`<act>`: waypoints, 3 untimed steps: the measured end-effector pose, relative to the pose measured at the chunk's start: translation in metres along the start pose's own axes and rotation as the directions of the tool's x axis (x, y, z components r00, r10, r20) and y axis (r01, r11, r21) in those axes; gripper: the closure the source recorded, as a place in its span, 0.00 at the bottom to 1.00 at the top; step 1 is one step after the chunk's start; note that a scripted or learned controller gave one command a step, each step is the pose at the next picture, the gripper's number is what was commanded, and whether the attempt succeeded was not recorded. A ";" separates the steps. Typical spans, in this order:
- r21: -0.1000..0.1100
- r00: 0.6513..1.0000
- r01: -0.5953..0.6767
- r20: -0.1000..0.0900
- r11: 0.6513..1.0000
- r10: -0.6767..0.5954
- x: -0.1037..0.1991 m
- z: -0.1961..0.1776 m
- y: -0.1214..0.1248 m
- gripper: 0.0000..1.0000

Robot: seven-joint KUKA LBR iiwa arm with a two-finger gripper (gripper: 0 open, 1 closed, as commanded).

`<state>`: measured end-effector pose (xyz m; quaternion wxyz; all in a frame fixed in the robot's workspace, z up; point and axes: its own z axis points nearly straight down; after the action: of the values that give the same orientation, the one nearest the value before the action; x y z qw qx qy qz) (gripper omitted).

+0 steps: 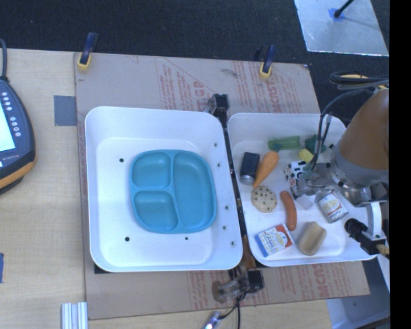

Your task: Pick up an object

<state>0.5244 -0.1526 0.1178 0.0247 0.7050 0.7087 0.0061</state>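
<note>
The right bin (246, 249) holds several small objects: an orange carrot (265, 168), a dark can (249, 167), a speckled cookie (264, 198), a red sausage (288, 210), a small blue and white carton (274, 240), a tan bread roll (311, 238), a green piece (285, 143), a black and white spotted toy (296, 172) and a silvery packet (330, 206). My gripper (305, 185) reaches down from the grey and orange arm (364, 142) into the bin's right half, just beside the spotted toy and above the sausage. Its tip is blurred against the clutter.
The left bin (96, 184) carries a blue divided plate (172, 190). A teach pendant (3, 136) lies on the bench at far left. Cables (322, 132) hang beside the arm over the right bin's back corner. Clamps (266, 60) pin the cardboard's far edge.
</note>
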 end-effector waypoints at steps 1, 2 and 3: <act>0.022 1.000 0.001 -0.015 1.000 0.000 -0.003 0.009 0.002 1.00; 0.046 1.000 0.000 -0.028 0.999 0.001 0.062 -0.074 0.047 1.00; 0.047 1.000 -0.001 -0.027 0.999 0.002 0.061 -0.074 0.046 0.00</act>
<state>0.5671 -0.0891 0.1919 -0.0015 0.7058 0.7084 -0.0008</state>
